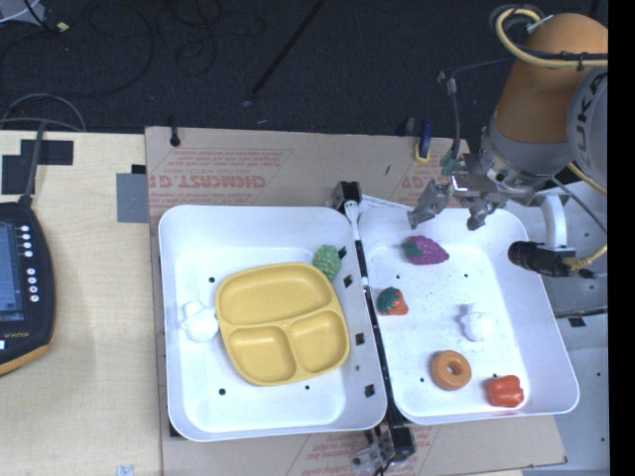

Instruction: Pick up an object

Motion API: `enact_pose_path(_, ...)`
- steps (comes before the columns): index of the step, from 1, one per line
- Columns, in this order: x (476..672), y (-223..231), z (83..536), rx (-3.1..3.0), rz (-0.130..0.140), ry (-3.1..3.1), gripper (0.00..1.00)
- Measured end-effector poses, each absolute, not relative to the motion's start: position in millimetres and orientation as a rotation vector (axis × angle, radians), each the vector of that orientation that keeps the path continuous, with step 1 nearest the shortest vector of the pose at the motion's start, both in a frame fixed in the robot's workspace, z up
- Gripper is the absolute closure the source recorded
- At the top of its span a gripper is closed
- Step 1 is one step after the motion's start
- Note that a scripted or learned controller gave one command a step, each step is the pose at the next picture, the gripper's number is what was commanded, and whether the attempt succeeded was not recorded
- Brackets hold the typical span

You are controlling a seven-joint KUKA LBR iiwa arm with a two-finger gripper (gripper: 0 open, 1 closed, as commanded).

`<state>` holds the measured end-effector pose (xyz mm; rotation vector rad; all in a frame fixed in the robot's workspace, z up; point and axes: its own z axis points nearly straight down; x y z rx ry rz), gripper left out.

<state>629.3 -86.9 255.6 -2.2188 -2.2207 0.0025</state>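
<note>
The tool [454,209] hangs over the far edge of the right bin [541,305], fingers spread wide with nothing between them. Just below it in that bin lies a purple grape bunch [425,250]; nearer me sit a strawberry [392,301], doughnut [450,370] and red pepper [505,391].

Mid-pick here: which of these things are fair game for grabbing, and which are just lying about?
Fair game: purple grapes, strawberry, donut, red pepper, white lump, broccoli.

Lying about: yellow tray, handheld controller, cables.
</note>
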Motion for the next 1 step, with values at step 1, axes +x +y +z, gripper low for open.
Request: enact_pose_path(1, 572.8, -92.1, 101.2, -2.211, 0.021, -2.207, 0.00)
